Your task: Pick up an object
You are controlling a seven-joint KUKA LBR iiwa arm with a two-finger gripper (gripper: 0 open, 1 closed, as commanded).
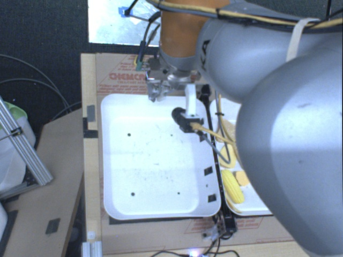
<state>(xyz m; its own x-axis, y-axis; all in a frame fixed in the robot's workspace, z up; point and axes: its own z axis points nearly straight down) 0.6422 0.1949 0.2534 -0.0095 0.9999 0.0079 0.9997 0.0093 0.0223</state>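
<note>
Arm: the grey KUKA arm (pixel 278 90) is reaching in from the right, its bulk covering much of the right bin; the orange band (pixel 185 23) is sitting just above the wrist.

Gripper: the gripper (pixel 155 94) is hanging over the far rim of the left bin, near its far edge. From where I am standing, I cannot tell how it is set, and nothing is showing in its grasp.

Left bin: the white left bin (pixel 115 197) is lying on the cardboard-coloured bench top (pixel 120 76), its floor showing only a few dark specks.

Right bin: the right bin (pixel 252 210) is peeking out beside the arm, touching the left bin along the shared divider.

Task objects: a yellow corn cob (pixel 232 186) is lying in the near part of the right bin, with a pale orange object (pixel 242 179) just beside it, partly hidden by the arm.

Cables: a yellow cable (pixel 225 16) is running along the top of the arm, and a black fitting (pixel 184 119) is hanging below the wrist over the left bin's right side.
</note>
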